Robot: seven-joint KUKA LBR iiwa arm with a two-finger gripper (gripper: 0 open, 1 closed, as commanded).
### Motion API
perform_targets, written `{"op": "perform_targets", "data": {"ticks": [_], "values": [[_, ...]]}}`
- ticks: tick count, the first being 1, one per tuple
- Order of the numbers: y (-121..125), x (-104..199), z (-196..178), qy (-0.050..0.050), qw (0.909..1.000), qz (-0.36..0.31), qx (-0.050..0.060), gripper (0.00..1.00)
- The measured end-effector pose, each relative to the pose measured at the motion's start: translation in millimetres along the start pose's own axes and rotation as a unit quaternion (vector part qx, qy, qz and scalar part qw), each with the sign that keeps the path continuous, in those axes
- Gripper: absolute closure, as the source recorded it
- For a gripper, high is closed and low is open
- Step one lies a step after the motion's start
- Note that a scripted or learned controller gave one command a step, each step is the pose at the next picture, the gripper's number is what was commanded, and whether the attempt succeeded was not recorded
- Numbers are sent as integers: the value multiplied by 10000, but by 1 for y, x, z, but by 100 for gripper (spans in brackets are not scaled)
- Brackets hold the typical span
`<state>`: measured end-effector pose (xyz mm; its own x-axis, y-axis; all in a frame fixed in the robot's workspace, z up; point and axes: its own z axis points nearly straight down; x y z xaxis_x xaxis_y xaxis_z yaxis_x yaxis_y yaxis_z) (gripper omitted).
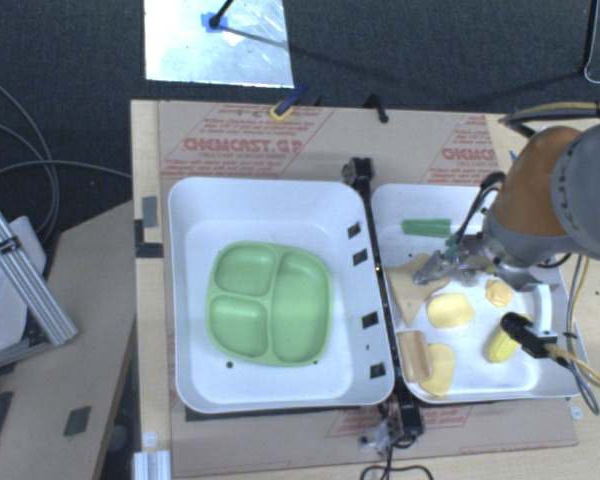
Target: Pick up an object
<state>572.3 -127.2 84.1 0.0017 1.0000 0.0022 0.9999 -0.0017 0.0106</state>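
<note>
Gripper [438, 268] sits by the left edge of the right bin [395, 208]; we cannot tell if it's closed. The arm [550, 193] hides that bin's far-right corner.

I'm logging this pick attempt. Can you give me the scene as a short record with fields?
left bin: holds a green divided plate
right bin: green block near the far wall; pale yellow lump mid-bin; tan block at the near left; smaller yellow pieces toward the right
gripper: low in the right bin, between the green block and the pale yellow lump
grasp: cannot tell from this view
</note>
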Motion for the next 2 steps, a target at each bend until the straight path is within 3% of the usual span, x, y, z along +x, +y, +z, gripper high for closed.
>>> {"op": "perform_targets", "data": {"ticks": [1, 2], "values": [[-36, 81, -106, 4, 10000, -67, 18, 0], [-35, 76, -112, -10, 10000, -43, 24, 100]]}}
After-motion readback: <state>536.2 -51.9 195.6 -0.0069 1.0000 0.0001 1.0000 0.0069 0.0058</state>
